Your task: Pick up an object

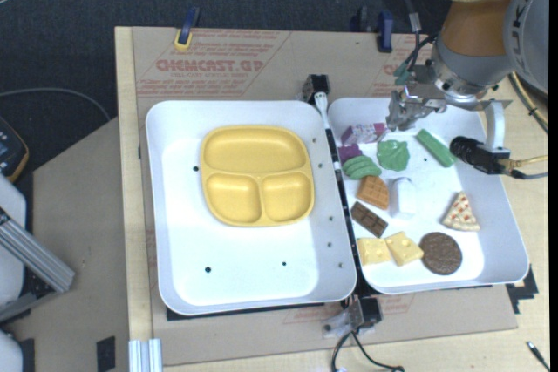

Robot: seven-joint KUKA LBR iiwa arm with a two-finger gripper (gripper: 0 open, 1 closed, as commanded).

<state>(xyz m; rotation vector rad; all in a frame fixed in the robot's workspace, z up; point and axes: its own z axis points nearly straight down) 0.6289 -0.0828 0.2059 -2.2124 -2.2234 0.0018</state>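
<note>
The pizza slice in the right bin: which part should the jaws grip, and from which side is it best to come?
Grip the pizza slice across its two long slanted edges, near the middle, coming straight down from above. It lies flat, tip pointing up the picture, crust toward the brown round cookie. White bin floor shows along both edges, so the jaws probably fit there; the bin's right wall stands close.

We cannot tell whether the end effector (403, 119) has its tips apart or together; they blur into one dark cluster. The arm (493, 4) behind it runs off the top and right edges. Just beside the tips, a purple item (362, 133) is too small to identify. The table (139, 274) far left of it is cut at the bottom.
</note>
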